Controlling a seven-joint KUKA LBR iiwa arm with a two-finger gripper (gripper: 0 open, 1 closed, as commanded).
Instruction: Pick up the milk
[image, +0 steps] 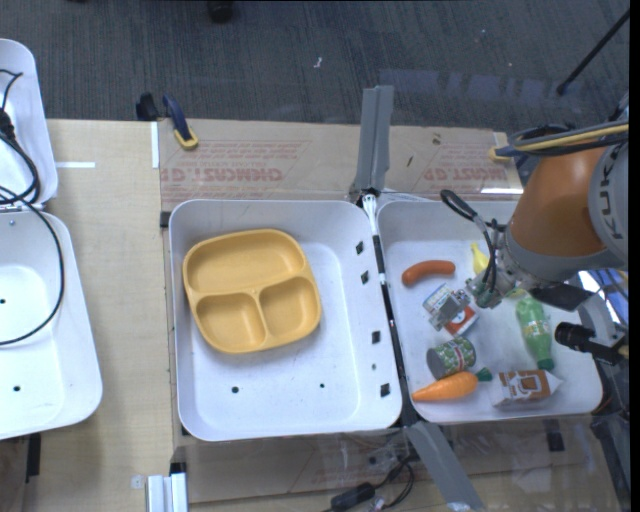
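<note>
camera view: right white bin (400, 330), shallow smooth plastic, with the milk (524, 387), a small boxy brown-and-white carton lying near the front right corner. beside it sit a green plastic bottle (534, 330), a tapered orange carrot (446, 387), a round green can (452, 355), a curved sausage (428, 270) and a silver-and-red packet (449, 307). the claw (487, 291) hangs just beside that packet, apart from the milk; its opening cannot be told. left white bin (270, 410) carries a yellow three-compartment plate (252, 290).
</note>
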